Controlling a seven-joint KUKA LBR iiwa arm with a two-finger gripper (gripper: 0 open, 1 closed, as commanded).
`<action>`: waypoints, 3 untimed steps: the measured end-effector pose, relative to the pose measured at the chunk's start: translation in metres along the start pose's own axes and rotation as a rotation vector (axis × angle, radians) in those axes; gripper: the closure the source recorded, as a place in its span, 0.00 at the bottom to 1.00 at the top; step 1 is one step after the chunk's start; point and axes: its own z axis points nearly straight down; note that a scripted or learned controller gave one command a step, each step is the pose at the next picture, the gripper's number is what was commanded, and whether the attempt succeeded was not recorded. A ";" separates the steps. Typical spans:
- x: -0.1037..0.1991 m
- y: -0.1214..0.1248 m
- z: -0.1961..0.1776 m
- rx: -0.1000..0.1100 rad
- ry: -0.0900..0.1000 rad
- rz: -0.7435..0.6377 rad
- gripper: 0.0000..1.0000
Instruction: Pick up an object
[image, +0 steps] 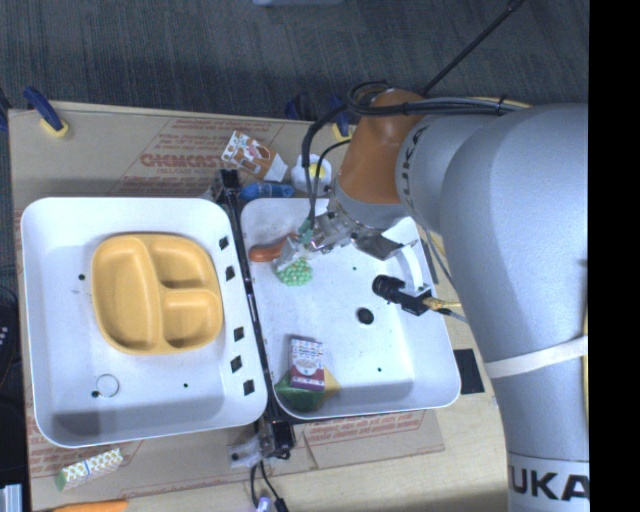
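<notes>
The gripper (312, 238) hangs low at the upper left of the right bin (400, 385); I cannot tell its state. Just beneath lie a green object (294, 271) and an orange piece (264, 253), touching, so a closing grasp may nudge one aside.

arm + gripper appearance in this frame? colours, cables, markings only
The arm is a bulky, rounded, light grey body with an orange band above the wrist. Black cables loop over that band and run off toward the top edge. A pale strap wraps the lower link, and white "UKA" lettering shows near the bottom. The gripper is small, metallic and grey; finer detail is too blurred to tell.
</notes>
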 end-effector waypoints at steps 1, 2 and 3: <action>0.000 0.000 0.000 0.000 0.000 0.000 0.00; 0.012 -0.064 -0.005 0.003 0.003 -0.109 0.00; 0.021 -0.110 0.014 0.005 0.004 0.106 0.00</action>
